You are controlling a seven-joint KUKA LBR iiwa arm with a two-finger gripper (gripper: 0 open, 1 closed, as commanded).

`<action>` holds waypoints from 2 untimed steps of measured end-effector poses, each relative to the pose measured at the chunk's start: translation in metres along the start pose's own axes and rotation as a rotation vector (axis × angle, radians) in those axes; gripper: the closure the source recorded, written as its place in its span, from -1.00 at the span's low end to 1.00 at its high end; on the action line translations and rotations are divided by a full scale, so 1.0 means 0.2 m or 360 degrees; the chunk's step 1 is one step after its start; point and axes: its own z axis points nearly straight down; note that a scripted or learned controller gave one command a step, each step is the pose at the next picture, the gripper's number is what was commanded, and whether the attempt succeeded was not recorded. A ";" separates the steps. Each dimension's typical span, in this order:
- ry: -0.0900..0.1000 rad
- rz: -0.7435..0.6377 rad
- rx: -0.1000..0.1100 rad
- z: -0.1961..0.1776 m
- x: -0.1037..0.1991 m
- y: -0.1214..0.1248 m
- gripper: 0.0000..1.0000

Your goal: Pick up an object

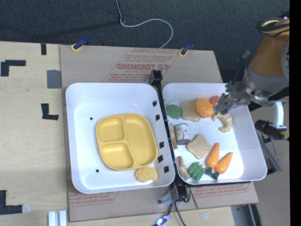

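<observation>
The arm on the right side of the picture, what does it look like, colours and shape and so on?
The arm is bulky and rounded, grey with a broad orange band above the wrist. It narrows to a small dark gripper with thin dark jaws and a greenish part on its upper side. A white bracket-like piece shows beside the wrist. No markings are readable.

The right bin (244, 126) is crowded: carrots (218, 158), broccoli (196, 171) and bread (198, 146) lie close together. Open floor remains along its far-right side
</observation>
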 end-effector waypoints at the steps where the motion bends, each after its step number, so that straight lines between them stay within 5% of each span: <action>1: 0.0001 -0.0003 -0.0002 -0.04 0.27 0.16 1.00; 2: 0.0000 -0.0002 -0.0004 -0.07 0.50 0.36 1.00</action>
